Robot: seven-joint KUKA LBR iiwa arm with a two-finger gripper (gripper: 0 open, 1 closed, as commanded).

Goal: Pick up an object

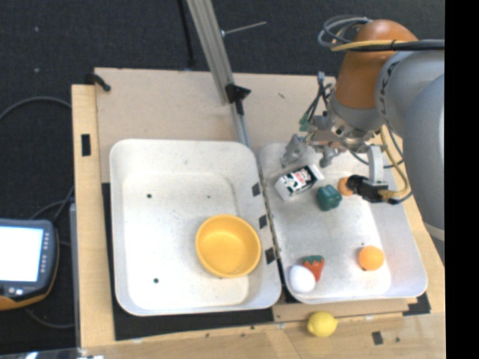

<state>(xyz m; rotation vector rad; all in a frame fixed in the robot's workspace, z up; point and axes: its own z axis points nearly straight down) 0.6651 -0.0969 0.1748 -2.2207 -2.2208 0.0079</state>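
Yellow lemon [322,324] lies nearest the camera on the table [150,103], outside both bins and well below the claw [314,152]. The right bin [397,230] holds a white ball [301,279] touching a strawberry [316,266], an orange [370,258], a teal block [328,197] and a white can [298,182] just beneath the claw. Left of the claw, the left bin [150,200] contains a yellow bowl [228,245]. Claw state: cannot tell. Judged progress: nothing lifted; the grasp remains to be made.
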